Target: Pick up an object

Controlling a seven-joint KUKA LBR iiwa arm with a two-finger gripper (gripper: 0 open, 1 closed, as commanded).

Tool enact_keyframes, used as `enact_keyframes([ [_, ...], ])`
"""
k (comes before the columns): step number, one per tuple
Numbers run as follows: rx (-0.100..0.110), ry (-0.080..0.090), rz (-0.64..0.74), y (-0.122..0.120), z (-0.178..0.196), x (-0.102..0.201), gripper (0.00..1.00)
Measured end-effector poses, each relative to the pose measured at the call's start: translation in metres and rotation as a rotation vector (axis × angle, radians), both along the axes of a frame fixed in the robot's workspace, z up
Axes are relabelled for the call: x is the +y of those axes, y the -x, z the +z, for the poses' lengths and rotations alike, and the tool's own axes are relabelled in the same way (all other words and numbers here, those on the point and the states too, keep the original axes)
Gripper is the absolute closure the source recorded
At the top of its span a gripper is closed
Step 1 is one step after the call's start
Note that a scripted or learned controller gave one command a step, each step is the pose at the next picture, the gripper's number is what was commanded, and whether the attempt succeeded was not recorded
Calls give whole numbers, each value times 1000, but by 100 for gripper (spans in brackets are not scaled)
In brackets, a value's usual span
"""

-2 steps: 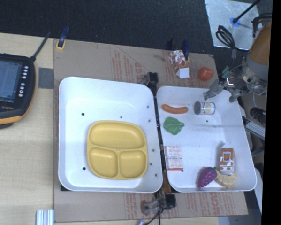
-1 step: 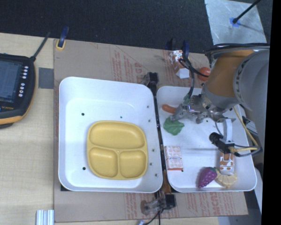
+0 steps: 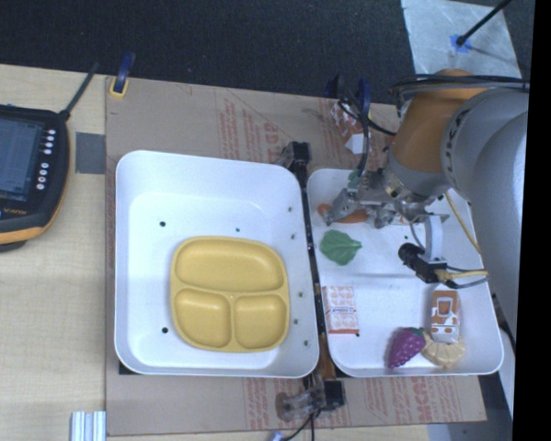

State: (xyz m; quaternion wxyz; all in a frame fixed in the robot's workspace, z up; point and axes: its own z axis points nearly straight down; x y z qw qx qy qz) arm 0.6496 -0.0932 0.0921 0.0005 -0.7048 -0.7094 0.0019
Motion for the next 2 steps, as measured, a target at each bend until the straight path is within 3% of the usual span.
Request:
enact_keyframes([
  [1,-1,0,1,-7,0,-2,0],
  [2,-3,-1,-4,-7,0,-29,0],
])
